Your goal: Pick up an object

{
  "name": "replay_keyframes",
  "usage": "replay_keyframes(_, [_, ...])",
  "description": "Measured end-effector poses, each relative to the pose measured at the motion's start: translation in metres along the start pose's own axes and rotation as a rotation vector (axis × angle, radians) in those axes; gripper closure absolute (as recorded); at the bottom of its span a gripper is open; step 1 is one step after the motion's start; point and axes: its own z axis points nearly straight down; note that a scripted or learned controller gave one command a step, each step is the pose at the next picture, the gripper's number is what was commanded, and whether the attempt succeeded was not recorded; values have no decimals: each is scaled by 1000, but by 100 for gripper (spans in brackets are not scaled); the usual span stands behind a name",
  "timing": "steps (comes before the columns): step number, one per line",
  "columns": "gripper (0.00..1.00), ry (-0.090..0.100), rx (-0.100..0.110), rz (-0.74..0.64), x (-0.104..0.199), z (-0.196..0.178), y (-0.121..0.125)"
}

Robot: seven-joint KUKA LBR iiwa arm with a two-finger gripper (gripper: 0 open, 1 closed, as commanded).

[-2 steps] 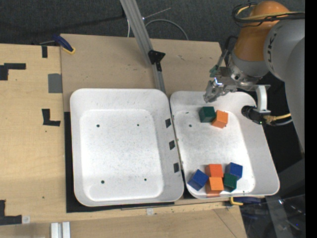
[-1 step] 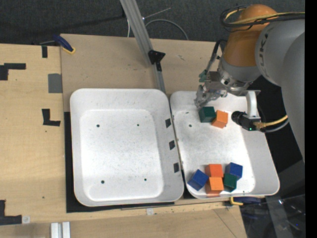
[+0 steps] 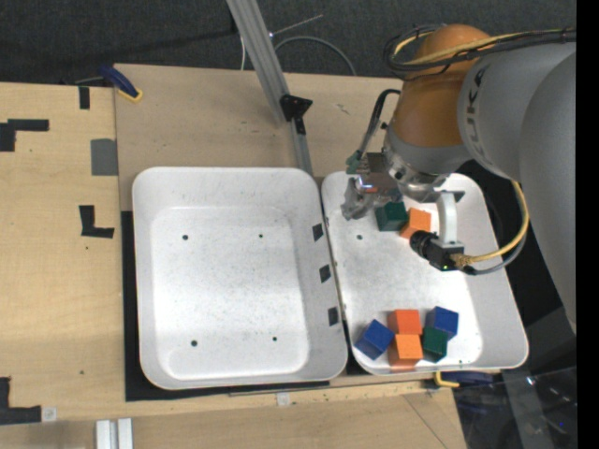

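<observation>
A: In the right bin (image 3: 487, 279), upper end, we log a green block (image 3: 391, 216) touching an orange block (image 3: 419, 221), both just beside the end effector (image 3: 360, 197), on its right.

B: End effector state?

A: We cannot tell; it sits low over the bin floor, blurred. Nothing visibly between its tips.

B: Arm pose?

A: We see it reaching in from the right, orange band (image 3: 435, 82) above the wrist, cables looping round it.

B: Elsewhere?

A: At the bin's near end we count a cluster: two blue blocks (image 3: 375, 337), two orange, one green. The left bin (image 3: 229, 274) lies alongside on a pale wooden worktop (image 3: 187, 120).
</observation>
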Motion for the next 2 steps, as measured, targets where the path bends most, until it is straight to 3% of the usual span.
replay_keyframes(2, [100,0,0,-1,107,-5,-54])
